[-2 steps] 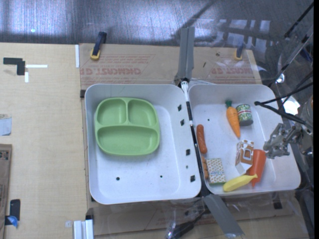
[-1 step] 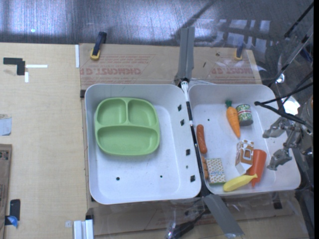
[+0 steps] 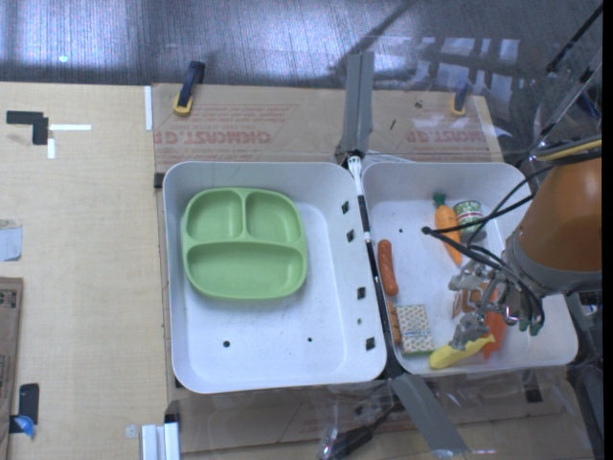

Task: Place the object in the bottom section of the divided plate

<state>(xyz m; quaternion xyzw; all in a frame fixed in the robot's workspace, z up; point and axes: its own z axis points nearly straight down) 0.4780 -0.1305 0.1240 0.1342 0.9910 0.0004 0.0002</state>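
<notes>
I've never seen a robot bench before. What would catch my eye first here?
Probably the green plate, alone in the left bin. Next, the grey and orange arm reaching in from the right, its gripper low over the toy food in the right bin: a carrot, a sausage, a banana.

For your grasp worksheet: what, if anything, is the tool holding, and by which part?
Cannot be told: the tool sits low over the banana and carrot, hiding any contact.

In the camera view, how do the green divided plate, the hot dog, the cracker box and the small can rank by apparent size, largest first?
1. Green divided plate
2. Hot dog and cracker box: too alike to rank
3. Small can, partly hidden by a cable
</notes>
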